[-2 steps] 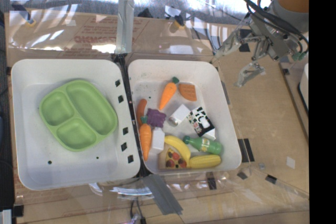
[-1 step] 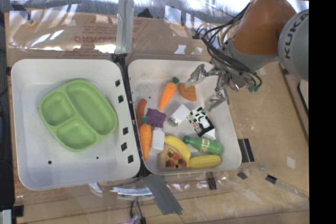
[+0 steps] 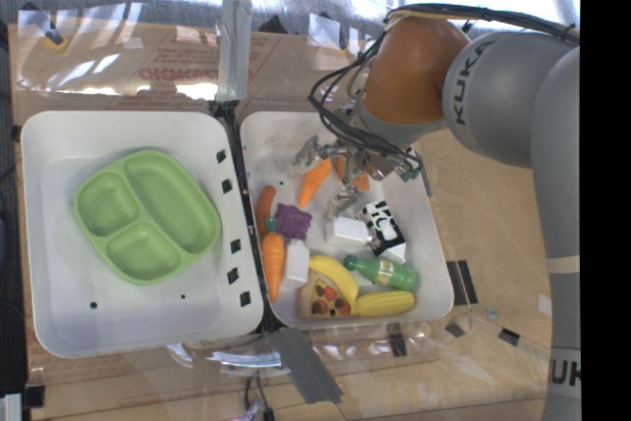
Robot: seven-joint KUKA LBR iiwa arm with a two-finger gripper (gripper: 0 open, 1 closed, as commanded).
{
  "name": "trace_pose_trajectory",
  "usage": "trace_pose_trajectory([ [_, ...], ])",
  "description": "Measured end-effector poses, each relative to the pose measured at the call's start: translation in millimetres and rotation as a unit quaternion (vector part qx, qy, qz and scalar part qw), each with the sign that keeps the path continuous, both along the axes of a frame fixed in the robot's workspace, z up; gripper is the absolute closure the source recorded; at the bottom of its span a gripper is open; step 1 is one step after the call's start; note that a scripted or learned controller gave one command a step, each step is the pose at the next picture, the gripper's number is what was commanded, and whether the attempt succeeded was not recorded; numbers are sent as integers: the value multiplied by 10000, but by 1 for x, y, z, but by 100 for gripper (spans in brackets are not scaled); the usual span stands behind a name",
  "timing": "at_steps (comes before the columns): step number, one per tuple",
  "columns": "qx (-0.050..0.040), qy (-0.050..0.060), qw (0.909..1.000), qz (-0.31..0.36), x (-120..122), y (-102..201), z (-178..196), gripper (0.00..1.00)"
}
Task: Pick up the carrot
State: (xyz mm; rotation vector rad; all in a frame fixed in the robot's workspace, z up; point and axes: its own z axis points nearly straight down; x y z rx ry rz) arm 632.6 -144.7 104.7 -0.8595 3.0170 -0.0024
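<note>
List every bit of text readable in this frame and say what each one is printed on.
"KUKA": on the grey arm, beside the orange band.
"KU": on the arm's lower section, cut off by the frame edge.
Red print on the cardboard behind the bins: too blurred to read.
White marks on the black-and-white box: unreadable.

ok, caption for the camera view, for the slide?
Gripper low in the right bin beside a carrot; green plate in the left bin.
</note>
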Motion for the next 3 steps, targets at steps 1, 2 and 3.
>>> trace_pose_trajectory([
  [1,13,29,10000,23,0,3,5,100],
  [2,-6,-3,9998,202,-2,-24,96,100],
  [3,8,-2,9973,-733,-48,-13,6,100],
])
